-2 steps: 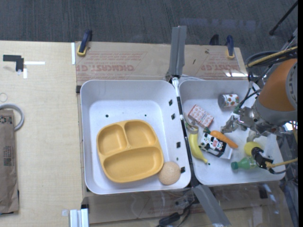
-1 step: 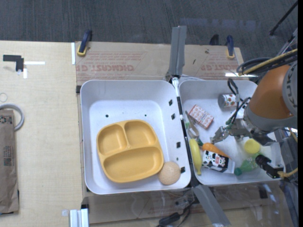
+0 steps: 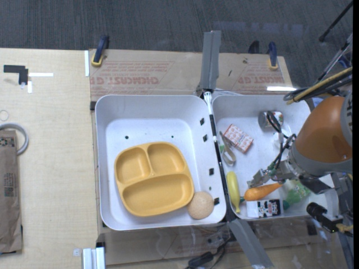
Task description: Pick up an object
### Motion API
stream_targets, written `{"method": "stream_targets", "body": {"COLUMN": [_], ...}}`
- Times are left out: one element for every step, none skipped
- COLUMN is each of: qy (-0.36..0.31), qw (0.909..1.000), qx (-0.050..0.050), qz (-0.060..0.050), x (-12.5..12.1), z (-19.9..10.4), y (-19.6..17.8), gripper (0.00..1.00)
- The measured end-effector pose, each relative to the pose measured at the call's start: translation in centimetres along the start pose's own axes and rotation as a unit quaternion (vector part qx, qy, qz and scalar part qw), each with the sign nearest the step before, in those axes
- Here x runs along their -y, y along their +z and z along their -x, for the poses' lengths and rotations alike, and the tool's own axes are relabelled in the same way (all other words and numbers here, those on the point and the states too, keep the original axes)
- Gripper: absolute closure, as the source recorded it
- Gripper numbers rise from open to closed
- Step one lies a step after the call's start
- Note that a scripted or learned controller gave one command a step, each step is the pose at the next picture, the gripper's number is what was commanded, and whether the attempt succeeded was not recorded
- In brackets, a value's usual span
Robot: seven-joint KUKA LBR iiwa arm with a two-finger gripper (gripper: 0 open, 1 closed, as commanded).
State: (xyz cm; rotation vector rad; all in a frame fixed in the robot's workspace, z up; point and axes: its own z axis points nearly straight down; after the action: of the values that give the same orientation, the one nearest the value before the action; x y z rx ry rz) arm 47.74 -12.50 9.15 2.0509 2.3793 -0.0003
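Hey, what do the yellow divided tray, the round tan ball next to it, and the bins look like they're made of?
Yellow divided tray: likely molded plastic, smooth with a soft sheen and rounded compartment walls. Round tan ball: matte and slightly speckled, perhaps foam or a fake bread roll; hard to say. Left bin and right bin: apparently thin white plastic, glossy with rounded corners.

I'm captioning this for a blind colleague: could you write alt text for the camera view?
The arm's gripper hangs low in the right bin, just above an orange carrot, beside a banana and a small patterned packet. The left bin holds a yellow divided plate and a tan ball.
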Motion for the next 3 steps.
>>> {"method": "stream_targets", "body": {"qy": [0.026, 0.057, 0.058], "qw": [0.9997, 0.9984, 0.9983], "qx": [0.000, 0.000, 0.000], "qz": [0.000, -0.002, -0.001], "x": [0.1, -0.9, -3.5], "z": [0.7, -6.4, -0.3], "y": [-0.6, -9.9, -10.6], "gripper": [0.00, 0.00, 0.00]}}
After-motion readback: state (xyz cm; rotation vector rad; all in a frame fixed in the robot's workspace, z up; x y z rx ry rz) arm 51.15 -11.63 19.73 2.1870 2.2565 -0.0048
